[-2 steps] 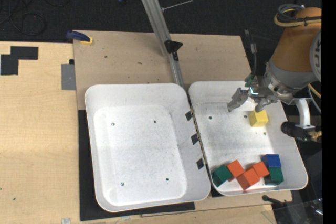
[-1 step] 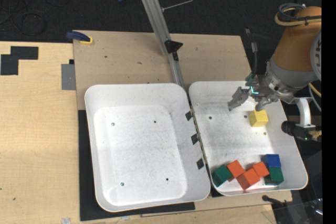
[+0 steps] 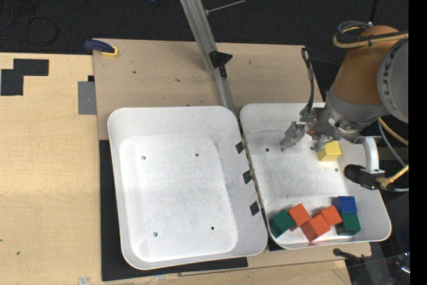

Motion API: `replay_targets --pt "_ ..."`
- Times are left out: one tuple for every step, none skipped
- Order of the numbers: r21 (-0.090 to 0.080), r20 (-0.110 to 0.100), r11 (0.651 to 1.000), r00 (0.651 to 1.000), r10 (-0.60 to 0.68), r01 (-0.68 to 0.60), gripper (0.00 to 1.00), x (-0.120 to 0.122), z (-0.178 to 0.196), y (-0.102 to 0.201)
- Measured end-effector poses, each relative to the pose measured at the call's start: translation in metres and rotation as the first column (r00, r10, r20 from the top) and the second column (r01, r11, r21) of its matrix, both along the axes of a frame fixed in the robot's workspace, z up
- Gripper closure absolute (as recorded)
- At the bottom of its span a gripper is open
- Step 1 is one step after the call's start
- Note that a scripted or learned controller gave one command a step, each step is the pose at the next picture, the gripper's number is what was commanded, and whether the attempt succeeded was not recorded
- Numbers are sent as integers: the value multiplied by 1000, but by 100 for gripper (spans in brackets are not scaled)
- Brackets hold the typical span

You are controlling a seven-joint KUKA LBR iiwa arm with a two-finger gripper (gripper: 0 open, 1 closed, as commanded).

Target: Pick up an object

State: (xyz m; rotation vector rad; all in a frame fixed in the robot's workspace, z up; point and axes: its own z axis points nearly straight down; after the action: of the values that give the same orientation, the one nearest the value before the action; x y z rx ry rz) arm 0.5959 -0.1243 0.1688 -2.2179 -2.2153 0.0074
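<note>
The grey arm w/ its orange band (image 3: 363, 70) comes in from the right, over the right bin (image 3: 267, 118). The pincer (image 3: 303, 137) hangs low over the top part of that bin. One grey finger (image 3: 291, 135) sticks out to the left. Can't tell if the pincer is apart or together, the wrist hides too much.

A yellow block (image 3: 329, 151) sits in the right bin, just beside the pincer, on its right and a bit lower. It's not between the fingers as far as I can see.

More blocks are bunched up at the bottom edge of the right bin: a green block (image 3: 282, 221) on the left, then an orange block (image 3: 299, 213), 2 more orange ones (image 3: 321, 221) touching, a blue block (image 3: 346, 203) and another green one (image 3: 349, 223) under it on the right.

The left bin (image 3: 120, 123) is next to the right bin, edges touching. Both sit on the wood tabletop (image 3: 47, 163). A silver metal bar (image 3: 197, 13) leans up from between the bins toward the back.
</note>
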Motion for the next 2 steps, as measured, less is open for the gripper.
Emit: replay_targets --pt "1 -2 1000 1000 -1 1 0 -2 -65 4" --pt "-1 6 1000 1000 -4 4 0 -2 -77 4"
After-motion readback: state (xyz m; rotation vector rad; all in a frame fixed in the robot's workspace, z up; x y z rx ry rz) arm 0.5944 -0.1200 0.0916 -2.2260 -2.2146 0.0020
